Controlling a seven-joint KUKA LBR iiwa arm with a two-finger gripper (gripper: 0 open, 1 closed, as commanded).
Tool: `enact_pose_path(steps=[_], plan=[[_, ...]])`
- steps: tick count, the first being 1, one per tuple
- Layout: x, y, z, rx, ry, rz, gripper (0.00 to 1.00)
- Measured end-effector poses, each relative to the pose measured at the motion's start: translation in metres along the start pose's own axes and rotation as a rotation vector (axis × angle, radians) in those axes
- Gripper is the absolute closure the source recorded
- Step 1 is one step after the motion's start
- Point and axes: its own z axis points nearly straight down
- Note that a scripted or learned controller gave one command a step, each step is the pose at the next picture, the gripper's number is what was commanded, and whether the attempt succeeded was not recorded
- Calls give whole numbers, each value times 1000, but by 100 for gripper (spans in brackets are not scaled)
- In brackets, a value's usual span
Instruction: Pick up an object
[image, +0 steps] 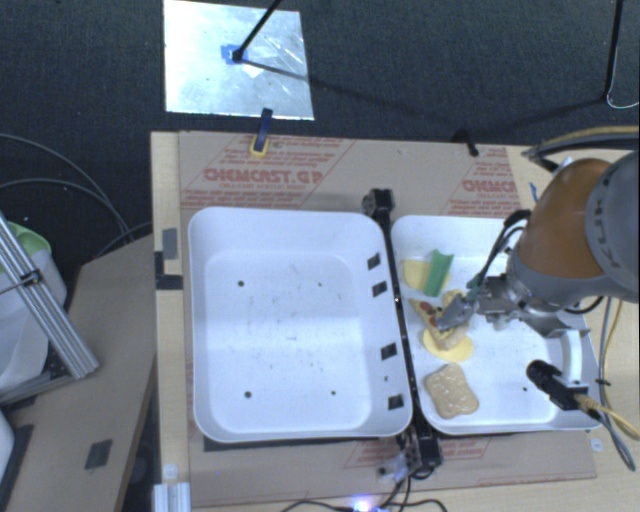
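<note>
The right bin (500, 415) holds a green and yellow sponge-like piece (432, 270), a pale yellow flat piece (450, 347), a tan bread-shaped piece (451, 391) and a small reddish-brown item (430, 314). My gripper (455, 313) hangs low over the bin's middle, its tip right at the reddish item and the top edge of the yellow flat piece. The arm's orange band (560, 235) rises behind it to the right.
The left bin (290, 330) lies beside the right one, separated by a black divider with clips (392, 310). Both bins rest on a cardboard sheet (300, 170). A metal plate (238, 58) lies on the dark floor behind.
</note>
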Motion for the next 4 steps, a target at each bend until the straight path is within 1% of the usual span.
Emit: enact_pose_path(steps=[1,2,3,4], plan=[[10,-18,61,2,4,-5,0],[-2,36,21,-10,0,-9,0],[48,-13,-46,-6,5,-13,0],[3,-47,59,8,3,0,0]])
